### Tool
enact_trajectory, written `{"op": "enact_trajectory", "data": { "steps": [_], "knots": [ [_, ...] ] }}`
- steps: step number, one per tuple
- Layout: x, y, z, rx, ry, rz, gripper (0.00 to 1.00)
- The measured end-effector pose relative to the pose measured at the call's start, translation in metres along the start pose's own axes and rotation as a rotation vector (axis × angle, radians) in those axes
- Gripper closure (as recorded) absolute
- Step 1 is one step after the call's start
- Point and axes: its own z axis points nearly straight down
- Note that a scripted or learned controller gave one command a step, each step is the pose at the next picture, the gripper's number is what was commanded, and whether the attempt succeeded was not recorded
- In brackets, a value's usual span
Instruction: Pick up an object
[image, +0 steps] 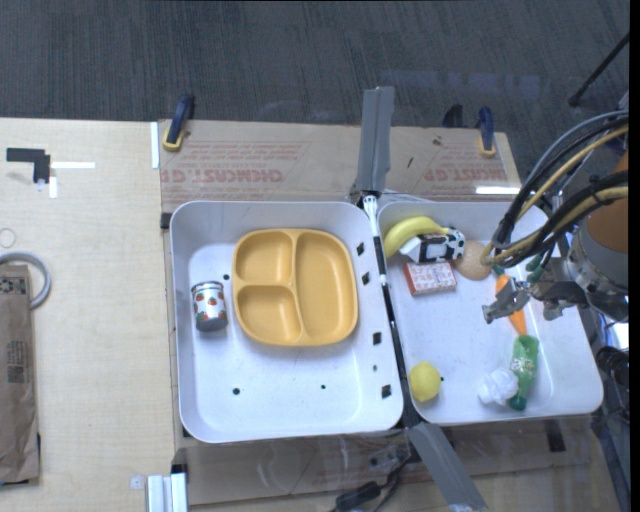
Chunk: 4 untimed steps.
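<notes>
My gripper (503, 303) hangs over the right part of the right bin (455, 350), at the end of the grey arm with the orange band (610, 228). Just beneath and beside it lies an orange carrot (517, 320), partly hidden by the gripper. A green packet (523, 362) and a white crumpled object (497, 387) lie below it toward the front. A yellow lemon (425, 381) sits at the bin's front left. At the back lie a banana (410, 232), a black-and-white toy (440, 246), a red card box (431, 277) and a tan round object (472, 263).
The left bin (200, 400) holds a yellow divided plate (296, 286) and a small printed can (209, 305). A raised divider (383, 300) separates the bins. Cables (545, 195) loop above the right bin's back right corner. Cardboard (260, 160) lies behind the bins.
</notes>
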Motion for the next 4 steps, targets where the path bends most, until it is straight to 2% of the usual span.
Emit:
{"op": "enact_trajectory", "data": {
  "steps": [1, 2, 3, 4],
  "knots": [
    [-0.030, 0.045, 0.040, -0.001, 0.000, 0.322, 0.00],
    [-0.059, 0.084, 0.136, -0.003, 0.000, 0.125, 0.00],
    [-0.060, 0.084, 0.129, -0.001, -0.001, 0.128, 1.00],
    [-0.051, 0.052, 0.019, -0.004, -0.001, -0.284, 1.00]
  ]
}}
